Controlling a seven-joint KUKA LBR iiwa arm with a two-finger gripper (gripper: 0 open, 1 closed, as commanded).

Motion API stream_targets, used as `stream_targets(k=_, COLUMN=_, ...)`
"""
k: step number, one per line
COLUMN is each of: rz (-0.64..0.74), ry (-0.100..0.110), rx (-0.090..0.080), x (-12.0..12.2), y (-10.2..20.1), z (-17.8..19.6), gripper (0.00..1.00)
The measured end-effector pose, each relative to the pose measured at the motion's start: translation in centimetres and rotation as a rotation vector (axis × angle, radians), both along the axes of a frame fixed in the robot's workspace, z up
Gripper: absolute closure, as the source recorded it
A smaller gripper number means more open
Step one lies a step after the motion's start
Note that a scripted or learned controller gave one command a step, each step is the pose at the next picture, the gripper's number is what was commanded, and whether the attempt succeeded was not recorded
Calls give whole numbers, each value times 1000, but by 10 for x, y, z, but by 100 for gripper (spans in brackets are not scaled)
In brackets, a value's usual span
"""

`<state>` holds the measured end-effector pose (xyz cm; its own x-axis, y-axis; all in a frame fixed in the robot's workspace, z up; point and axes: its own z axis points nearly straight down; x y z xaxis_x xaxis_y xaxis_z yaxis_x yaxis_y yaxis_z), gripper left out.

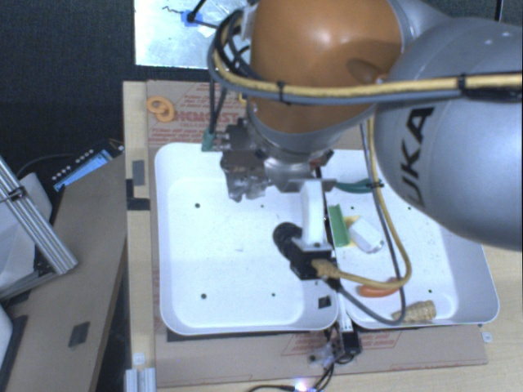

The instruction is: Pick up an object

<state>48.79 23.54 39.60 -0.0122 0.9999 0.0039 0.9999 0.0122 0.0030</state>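
Gripper [243, 182] hangs over the far part of the left bin [212, 251], well apart from the white block [365, 237] and to that block's left in the view. Whether it is open or closed: cannot tell, since the wrist and orange band hide it from above. Nothing shows in its grasp.

Candidates for the pick all lie around the white block, in the right bin [429, 268]:
- green strip [335, 224], just beside the block on its left, close to the wall between the bins
- orange piece [377, 290], nearer the camera than the block
- tan ridged piece [415, 309], further out from the block toward the bin's near right corner
- slim dark green thing [353, 189], beyond the block, partly under the arm (shape unclear)

The floor below the gripper shows a few dark specks and no object I can make out.

Progress, as a judgement: early. No object lifted, no contact visible. Left to do: get over something near the white block, descend, close, raise.
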Motion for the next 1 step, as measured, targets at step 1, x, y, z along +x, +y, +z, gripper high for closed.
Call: stream_targets(k=1, rz=-15, ry=6, rx=-5, x=-1, y=-55, z=-46, gripper=100)
